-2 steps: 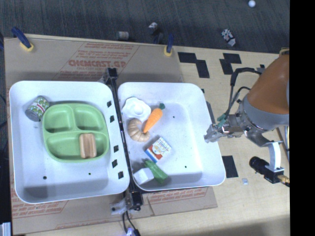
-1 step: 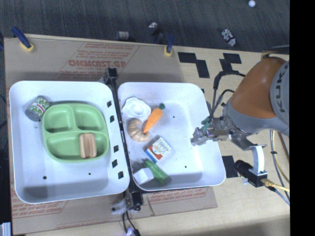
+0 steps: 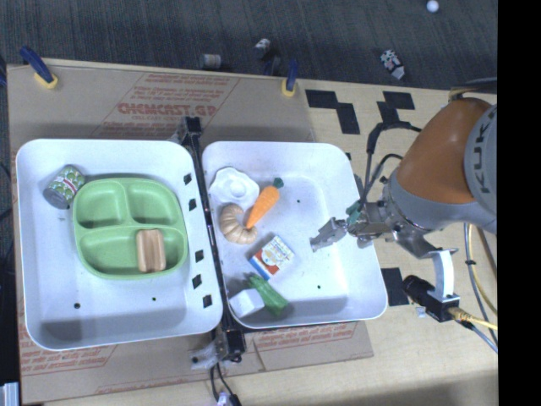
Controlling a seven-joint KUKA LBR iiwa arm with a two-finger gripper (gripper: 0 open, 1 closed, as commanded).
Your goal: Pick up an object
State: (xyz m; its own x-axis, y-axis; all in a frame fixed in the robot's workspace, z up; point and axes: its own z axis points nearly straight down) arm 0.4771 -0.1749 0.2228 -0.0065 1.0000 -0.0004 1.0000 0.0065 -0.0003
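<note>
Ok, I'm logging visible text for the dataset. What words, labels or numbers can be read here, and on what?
"CHEMCAST GP", roughly: red print on the cardboard sheet behind the bins; smaller lines blurred.
"KU": on the arm.
Small carton: print too small.
Can: label unreadable.

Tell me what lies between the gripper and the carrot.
In the camera view, bare white bin floor separates the gripper from the carrot; nothing sits on that stretch.
</note>
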